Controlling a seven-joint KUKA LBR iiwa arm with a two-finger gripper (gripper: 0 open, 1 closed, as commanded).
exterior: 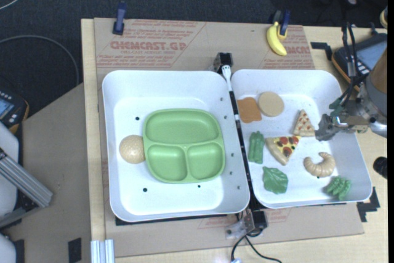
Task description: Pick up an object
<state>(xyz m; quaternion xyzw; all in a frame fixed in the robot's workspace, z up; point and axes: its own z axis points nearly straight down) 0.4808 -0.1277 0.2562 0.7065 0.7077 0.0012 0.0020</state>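
The right bin (289, 80) holds several toy foods: an orange-brown square slice (249, 109), a tan round cookie (271, 103), a small pizza wedge (303, 123), a larger pizza slice (282, 148), a croissant (320, 164), a green pod (255, 148), a green leaf (274, 180) and a broccoli piece (337, 186). My gripper (324, 130) reaches in from the right, low over the bin. It sits just right of the small pizza wedge and above the croissant. Nothing visibly hangs from it.
The left bin (123, 92) carries a green divided plate (183, 145) with a tan bun (131, 148) beside its left edge. A yellow banana (277, 40) lies on the bench behind the right bin. Clamps and cables run along the divider between the bins.
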